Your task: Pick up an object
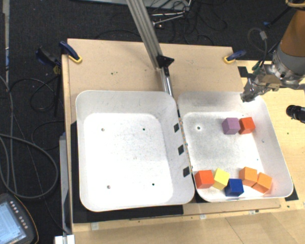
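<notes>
Blocks nearest to the gripper (248,96) are a purple cube (231,125) and an orange cube (247,125), touching side by side in the upper part of the right bin (274,141). They lie just below the gripper, toward the bin's middle. Whether its fingers are spread or pressed together cannot be told.

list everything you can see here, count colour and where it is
purple block: 1, purple, upper part of right bin, touching an orange block
orange blocks: 4, orange; one beside the purple block, one at the near left, two together at the near right
yellow block: 1, yellow, near edge of right bin
blue block: 1, blue, near edge, beside the yellow one
right bin: 1, white, holds all the blocks
left bin: 1, white, beside it
bench: 1, tan board under both bins
clamps: 2, blue and yellow, far corners
arm: 1, grey with orange band, right side
gripper: 1, over the right bin's far right rim
</notes>
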Available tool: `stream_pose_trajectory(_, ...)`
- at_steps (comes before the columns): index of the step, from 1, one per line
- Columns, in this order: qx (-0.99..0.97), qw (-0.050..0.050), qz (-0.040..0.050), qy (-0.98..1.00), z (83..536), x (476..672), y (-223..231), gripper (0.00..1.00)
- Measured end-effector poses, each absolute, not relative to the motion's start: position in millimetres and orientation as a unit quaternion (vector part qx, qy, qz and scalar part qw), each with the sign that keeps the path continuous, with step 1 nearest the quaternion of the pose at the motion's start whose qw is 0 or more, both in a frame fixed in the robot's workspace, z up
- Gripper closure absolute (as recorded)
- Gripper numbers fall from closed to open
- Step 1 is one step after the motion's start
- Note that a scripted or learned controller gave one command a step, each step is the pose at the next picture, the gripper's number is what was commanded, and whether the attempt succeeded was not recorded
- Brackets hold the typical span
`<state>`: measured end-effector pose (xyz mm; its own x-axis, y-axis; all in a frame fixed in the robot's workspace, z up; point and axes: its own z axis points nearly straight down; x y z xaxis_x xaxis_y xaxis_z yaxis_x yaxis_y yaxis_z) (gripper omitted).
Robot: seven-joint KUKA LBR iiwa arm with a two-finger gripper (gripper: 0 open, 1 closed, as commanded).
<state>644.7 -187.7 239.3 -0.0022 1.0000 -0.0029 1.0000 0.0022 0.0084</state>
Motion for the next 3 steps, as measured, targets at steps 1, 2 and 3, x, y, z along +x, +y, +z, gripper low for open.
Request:
stream_pose_trajectory(1, 0.705, -0.001, 0.0009, 0.71, 248.8, 631.3, -132.1, 1.0)
stream_pose_trajectory(2, 0.705, -0.001, -0.0001, 0.709, 240.9, 616.5, -88.3, 1.0)
stream_pose_trajectory(3, 0.704, -0.001, 0.0004, 0.71, 244.6, 611.3, -42.6, 1.0)
